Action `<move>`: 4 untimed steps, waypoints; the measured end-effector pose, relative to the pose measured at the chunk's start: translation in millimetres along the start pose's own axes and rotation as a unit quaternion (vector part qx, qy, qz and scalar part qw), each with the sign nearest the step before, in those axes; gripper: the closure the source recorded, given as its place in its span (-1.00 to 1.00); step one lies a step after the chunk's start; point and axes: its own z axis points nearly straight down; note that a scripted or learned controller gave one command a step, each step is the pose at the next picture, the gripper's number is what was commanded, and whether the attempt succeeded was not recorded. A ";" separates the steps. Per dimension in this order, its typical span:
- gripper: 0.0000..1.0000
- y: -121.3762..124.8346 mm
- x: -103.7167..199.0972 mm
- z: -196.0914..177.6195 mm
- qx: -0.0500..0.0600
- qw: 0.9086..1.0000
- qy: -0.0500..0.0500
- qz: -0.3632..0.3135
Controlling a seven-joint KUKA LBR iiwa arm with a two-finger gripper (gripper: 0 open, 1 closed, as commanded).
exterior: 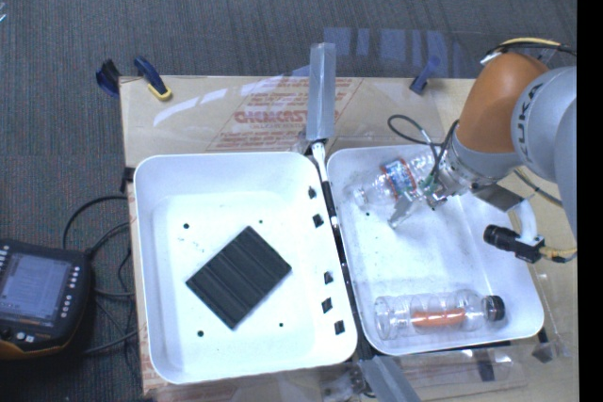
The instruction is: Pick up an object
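Observation:
A clear plastic bottle [380,186] with a red and blue label lies tilted in the far left part of the right bin [443,254]. My gripper [413,199] is right against the bottle's labelled end, coming in from the right under the orange band. A second clear bottle [433,313] with orange contents and a black cap lies along that bin's near wall. A black ribbed square pad [238,276] rests flat in the middle of the left bin [188,193].
A grey upright post [322,94] stands at the back between the bins. Blue clamps [151,78] grip the bench's back edge. A teach pendant [38,292] sits on the floor at left. A black cable plug [504,238] hangs over the right bin's right side.

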 end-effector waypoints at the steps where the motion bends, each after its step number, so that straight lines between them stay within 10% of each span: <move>1: -1.00 5.3 -2.8 -41.5 -0.013 0.997 -0.004 0.080; 2: -1.00 10.0 1.9 -3.5 -0.013 1.000 -0.005 -0.016; 3: -1.00 12.9 13.8 -67.5 -0.014 1.000 -0.005 0.008; 4: -1.00 29.1 49.9 -2.9 -0.012 0.984 -0.007 -0.178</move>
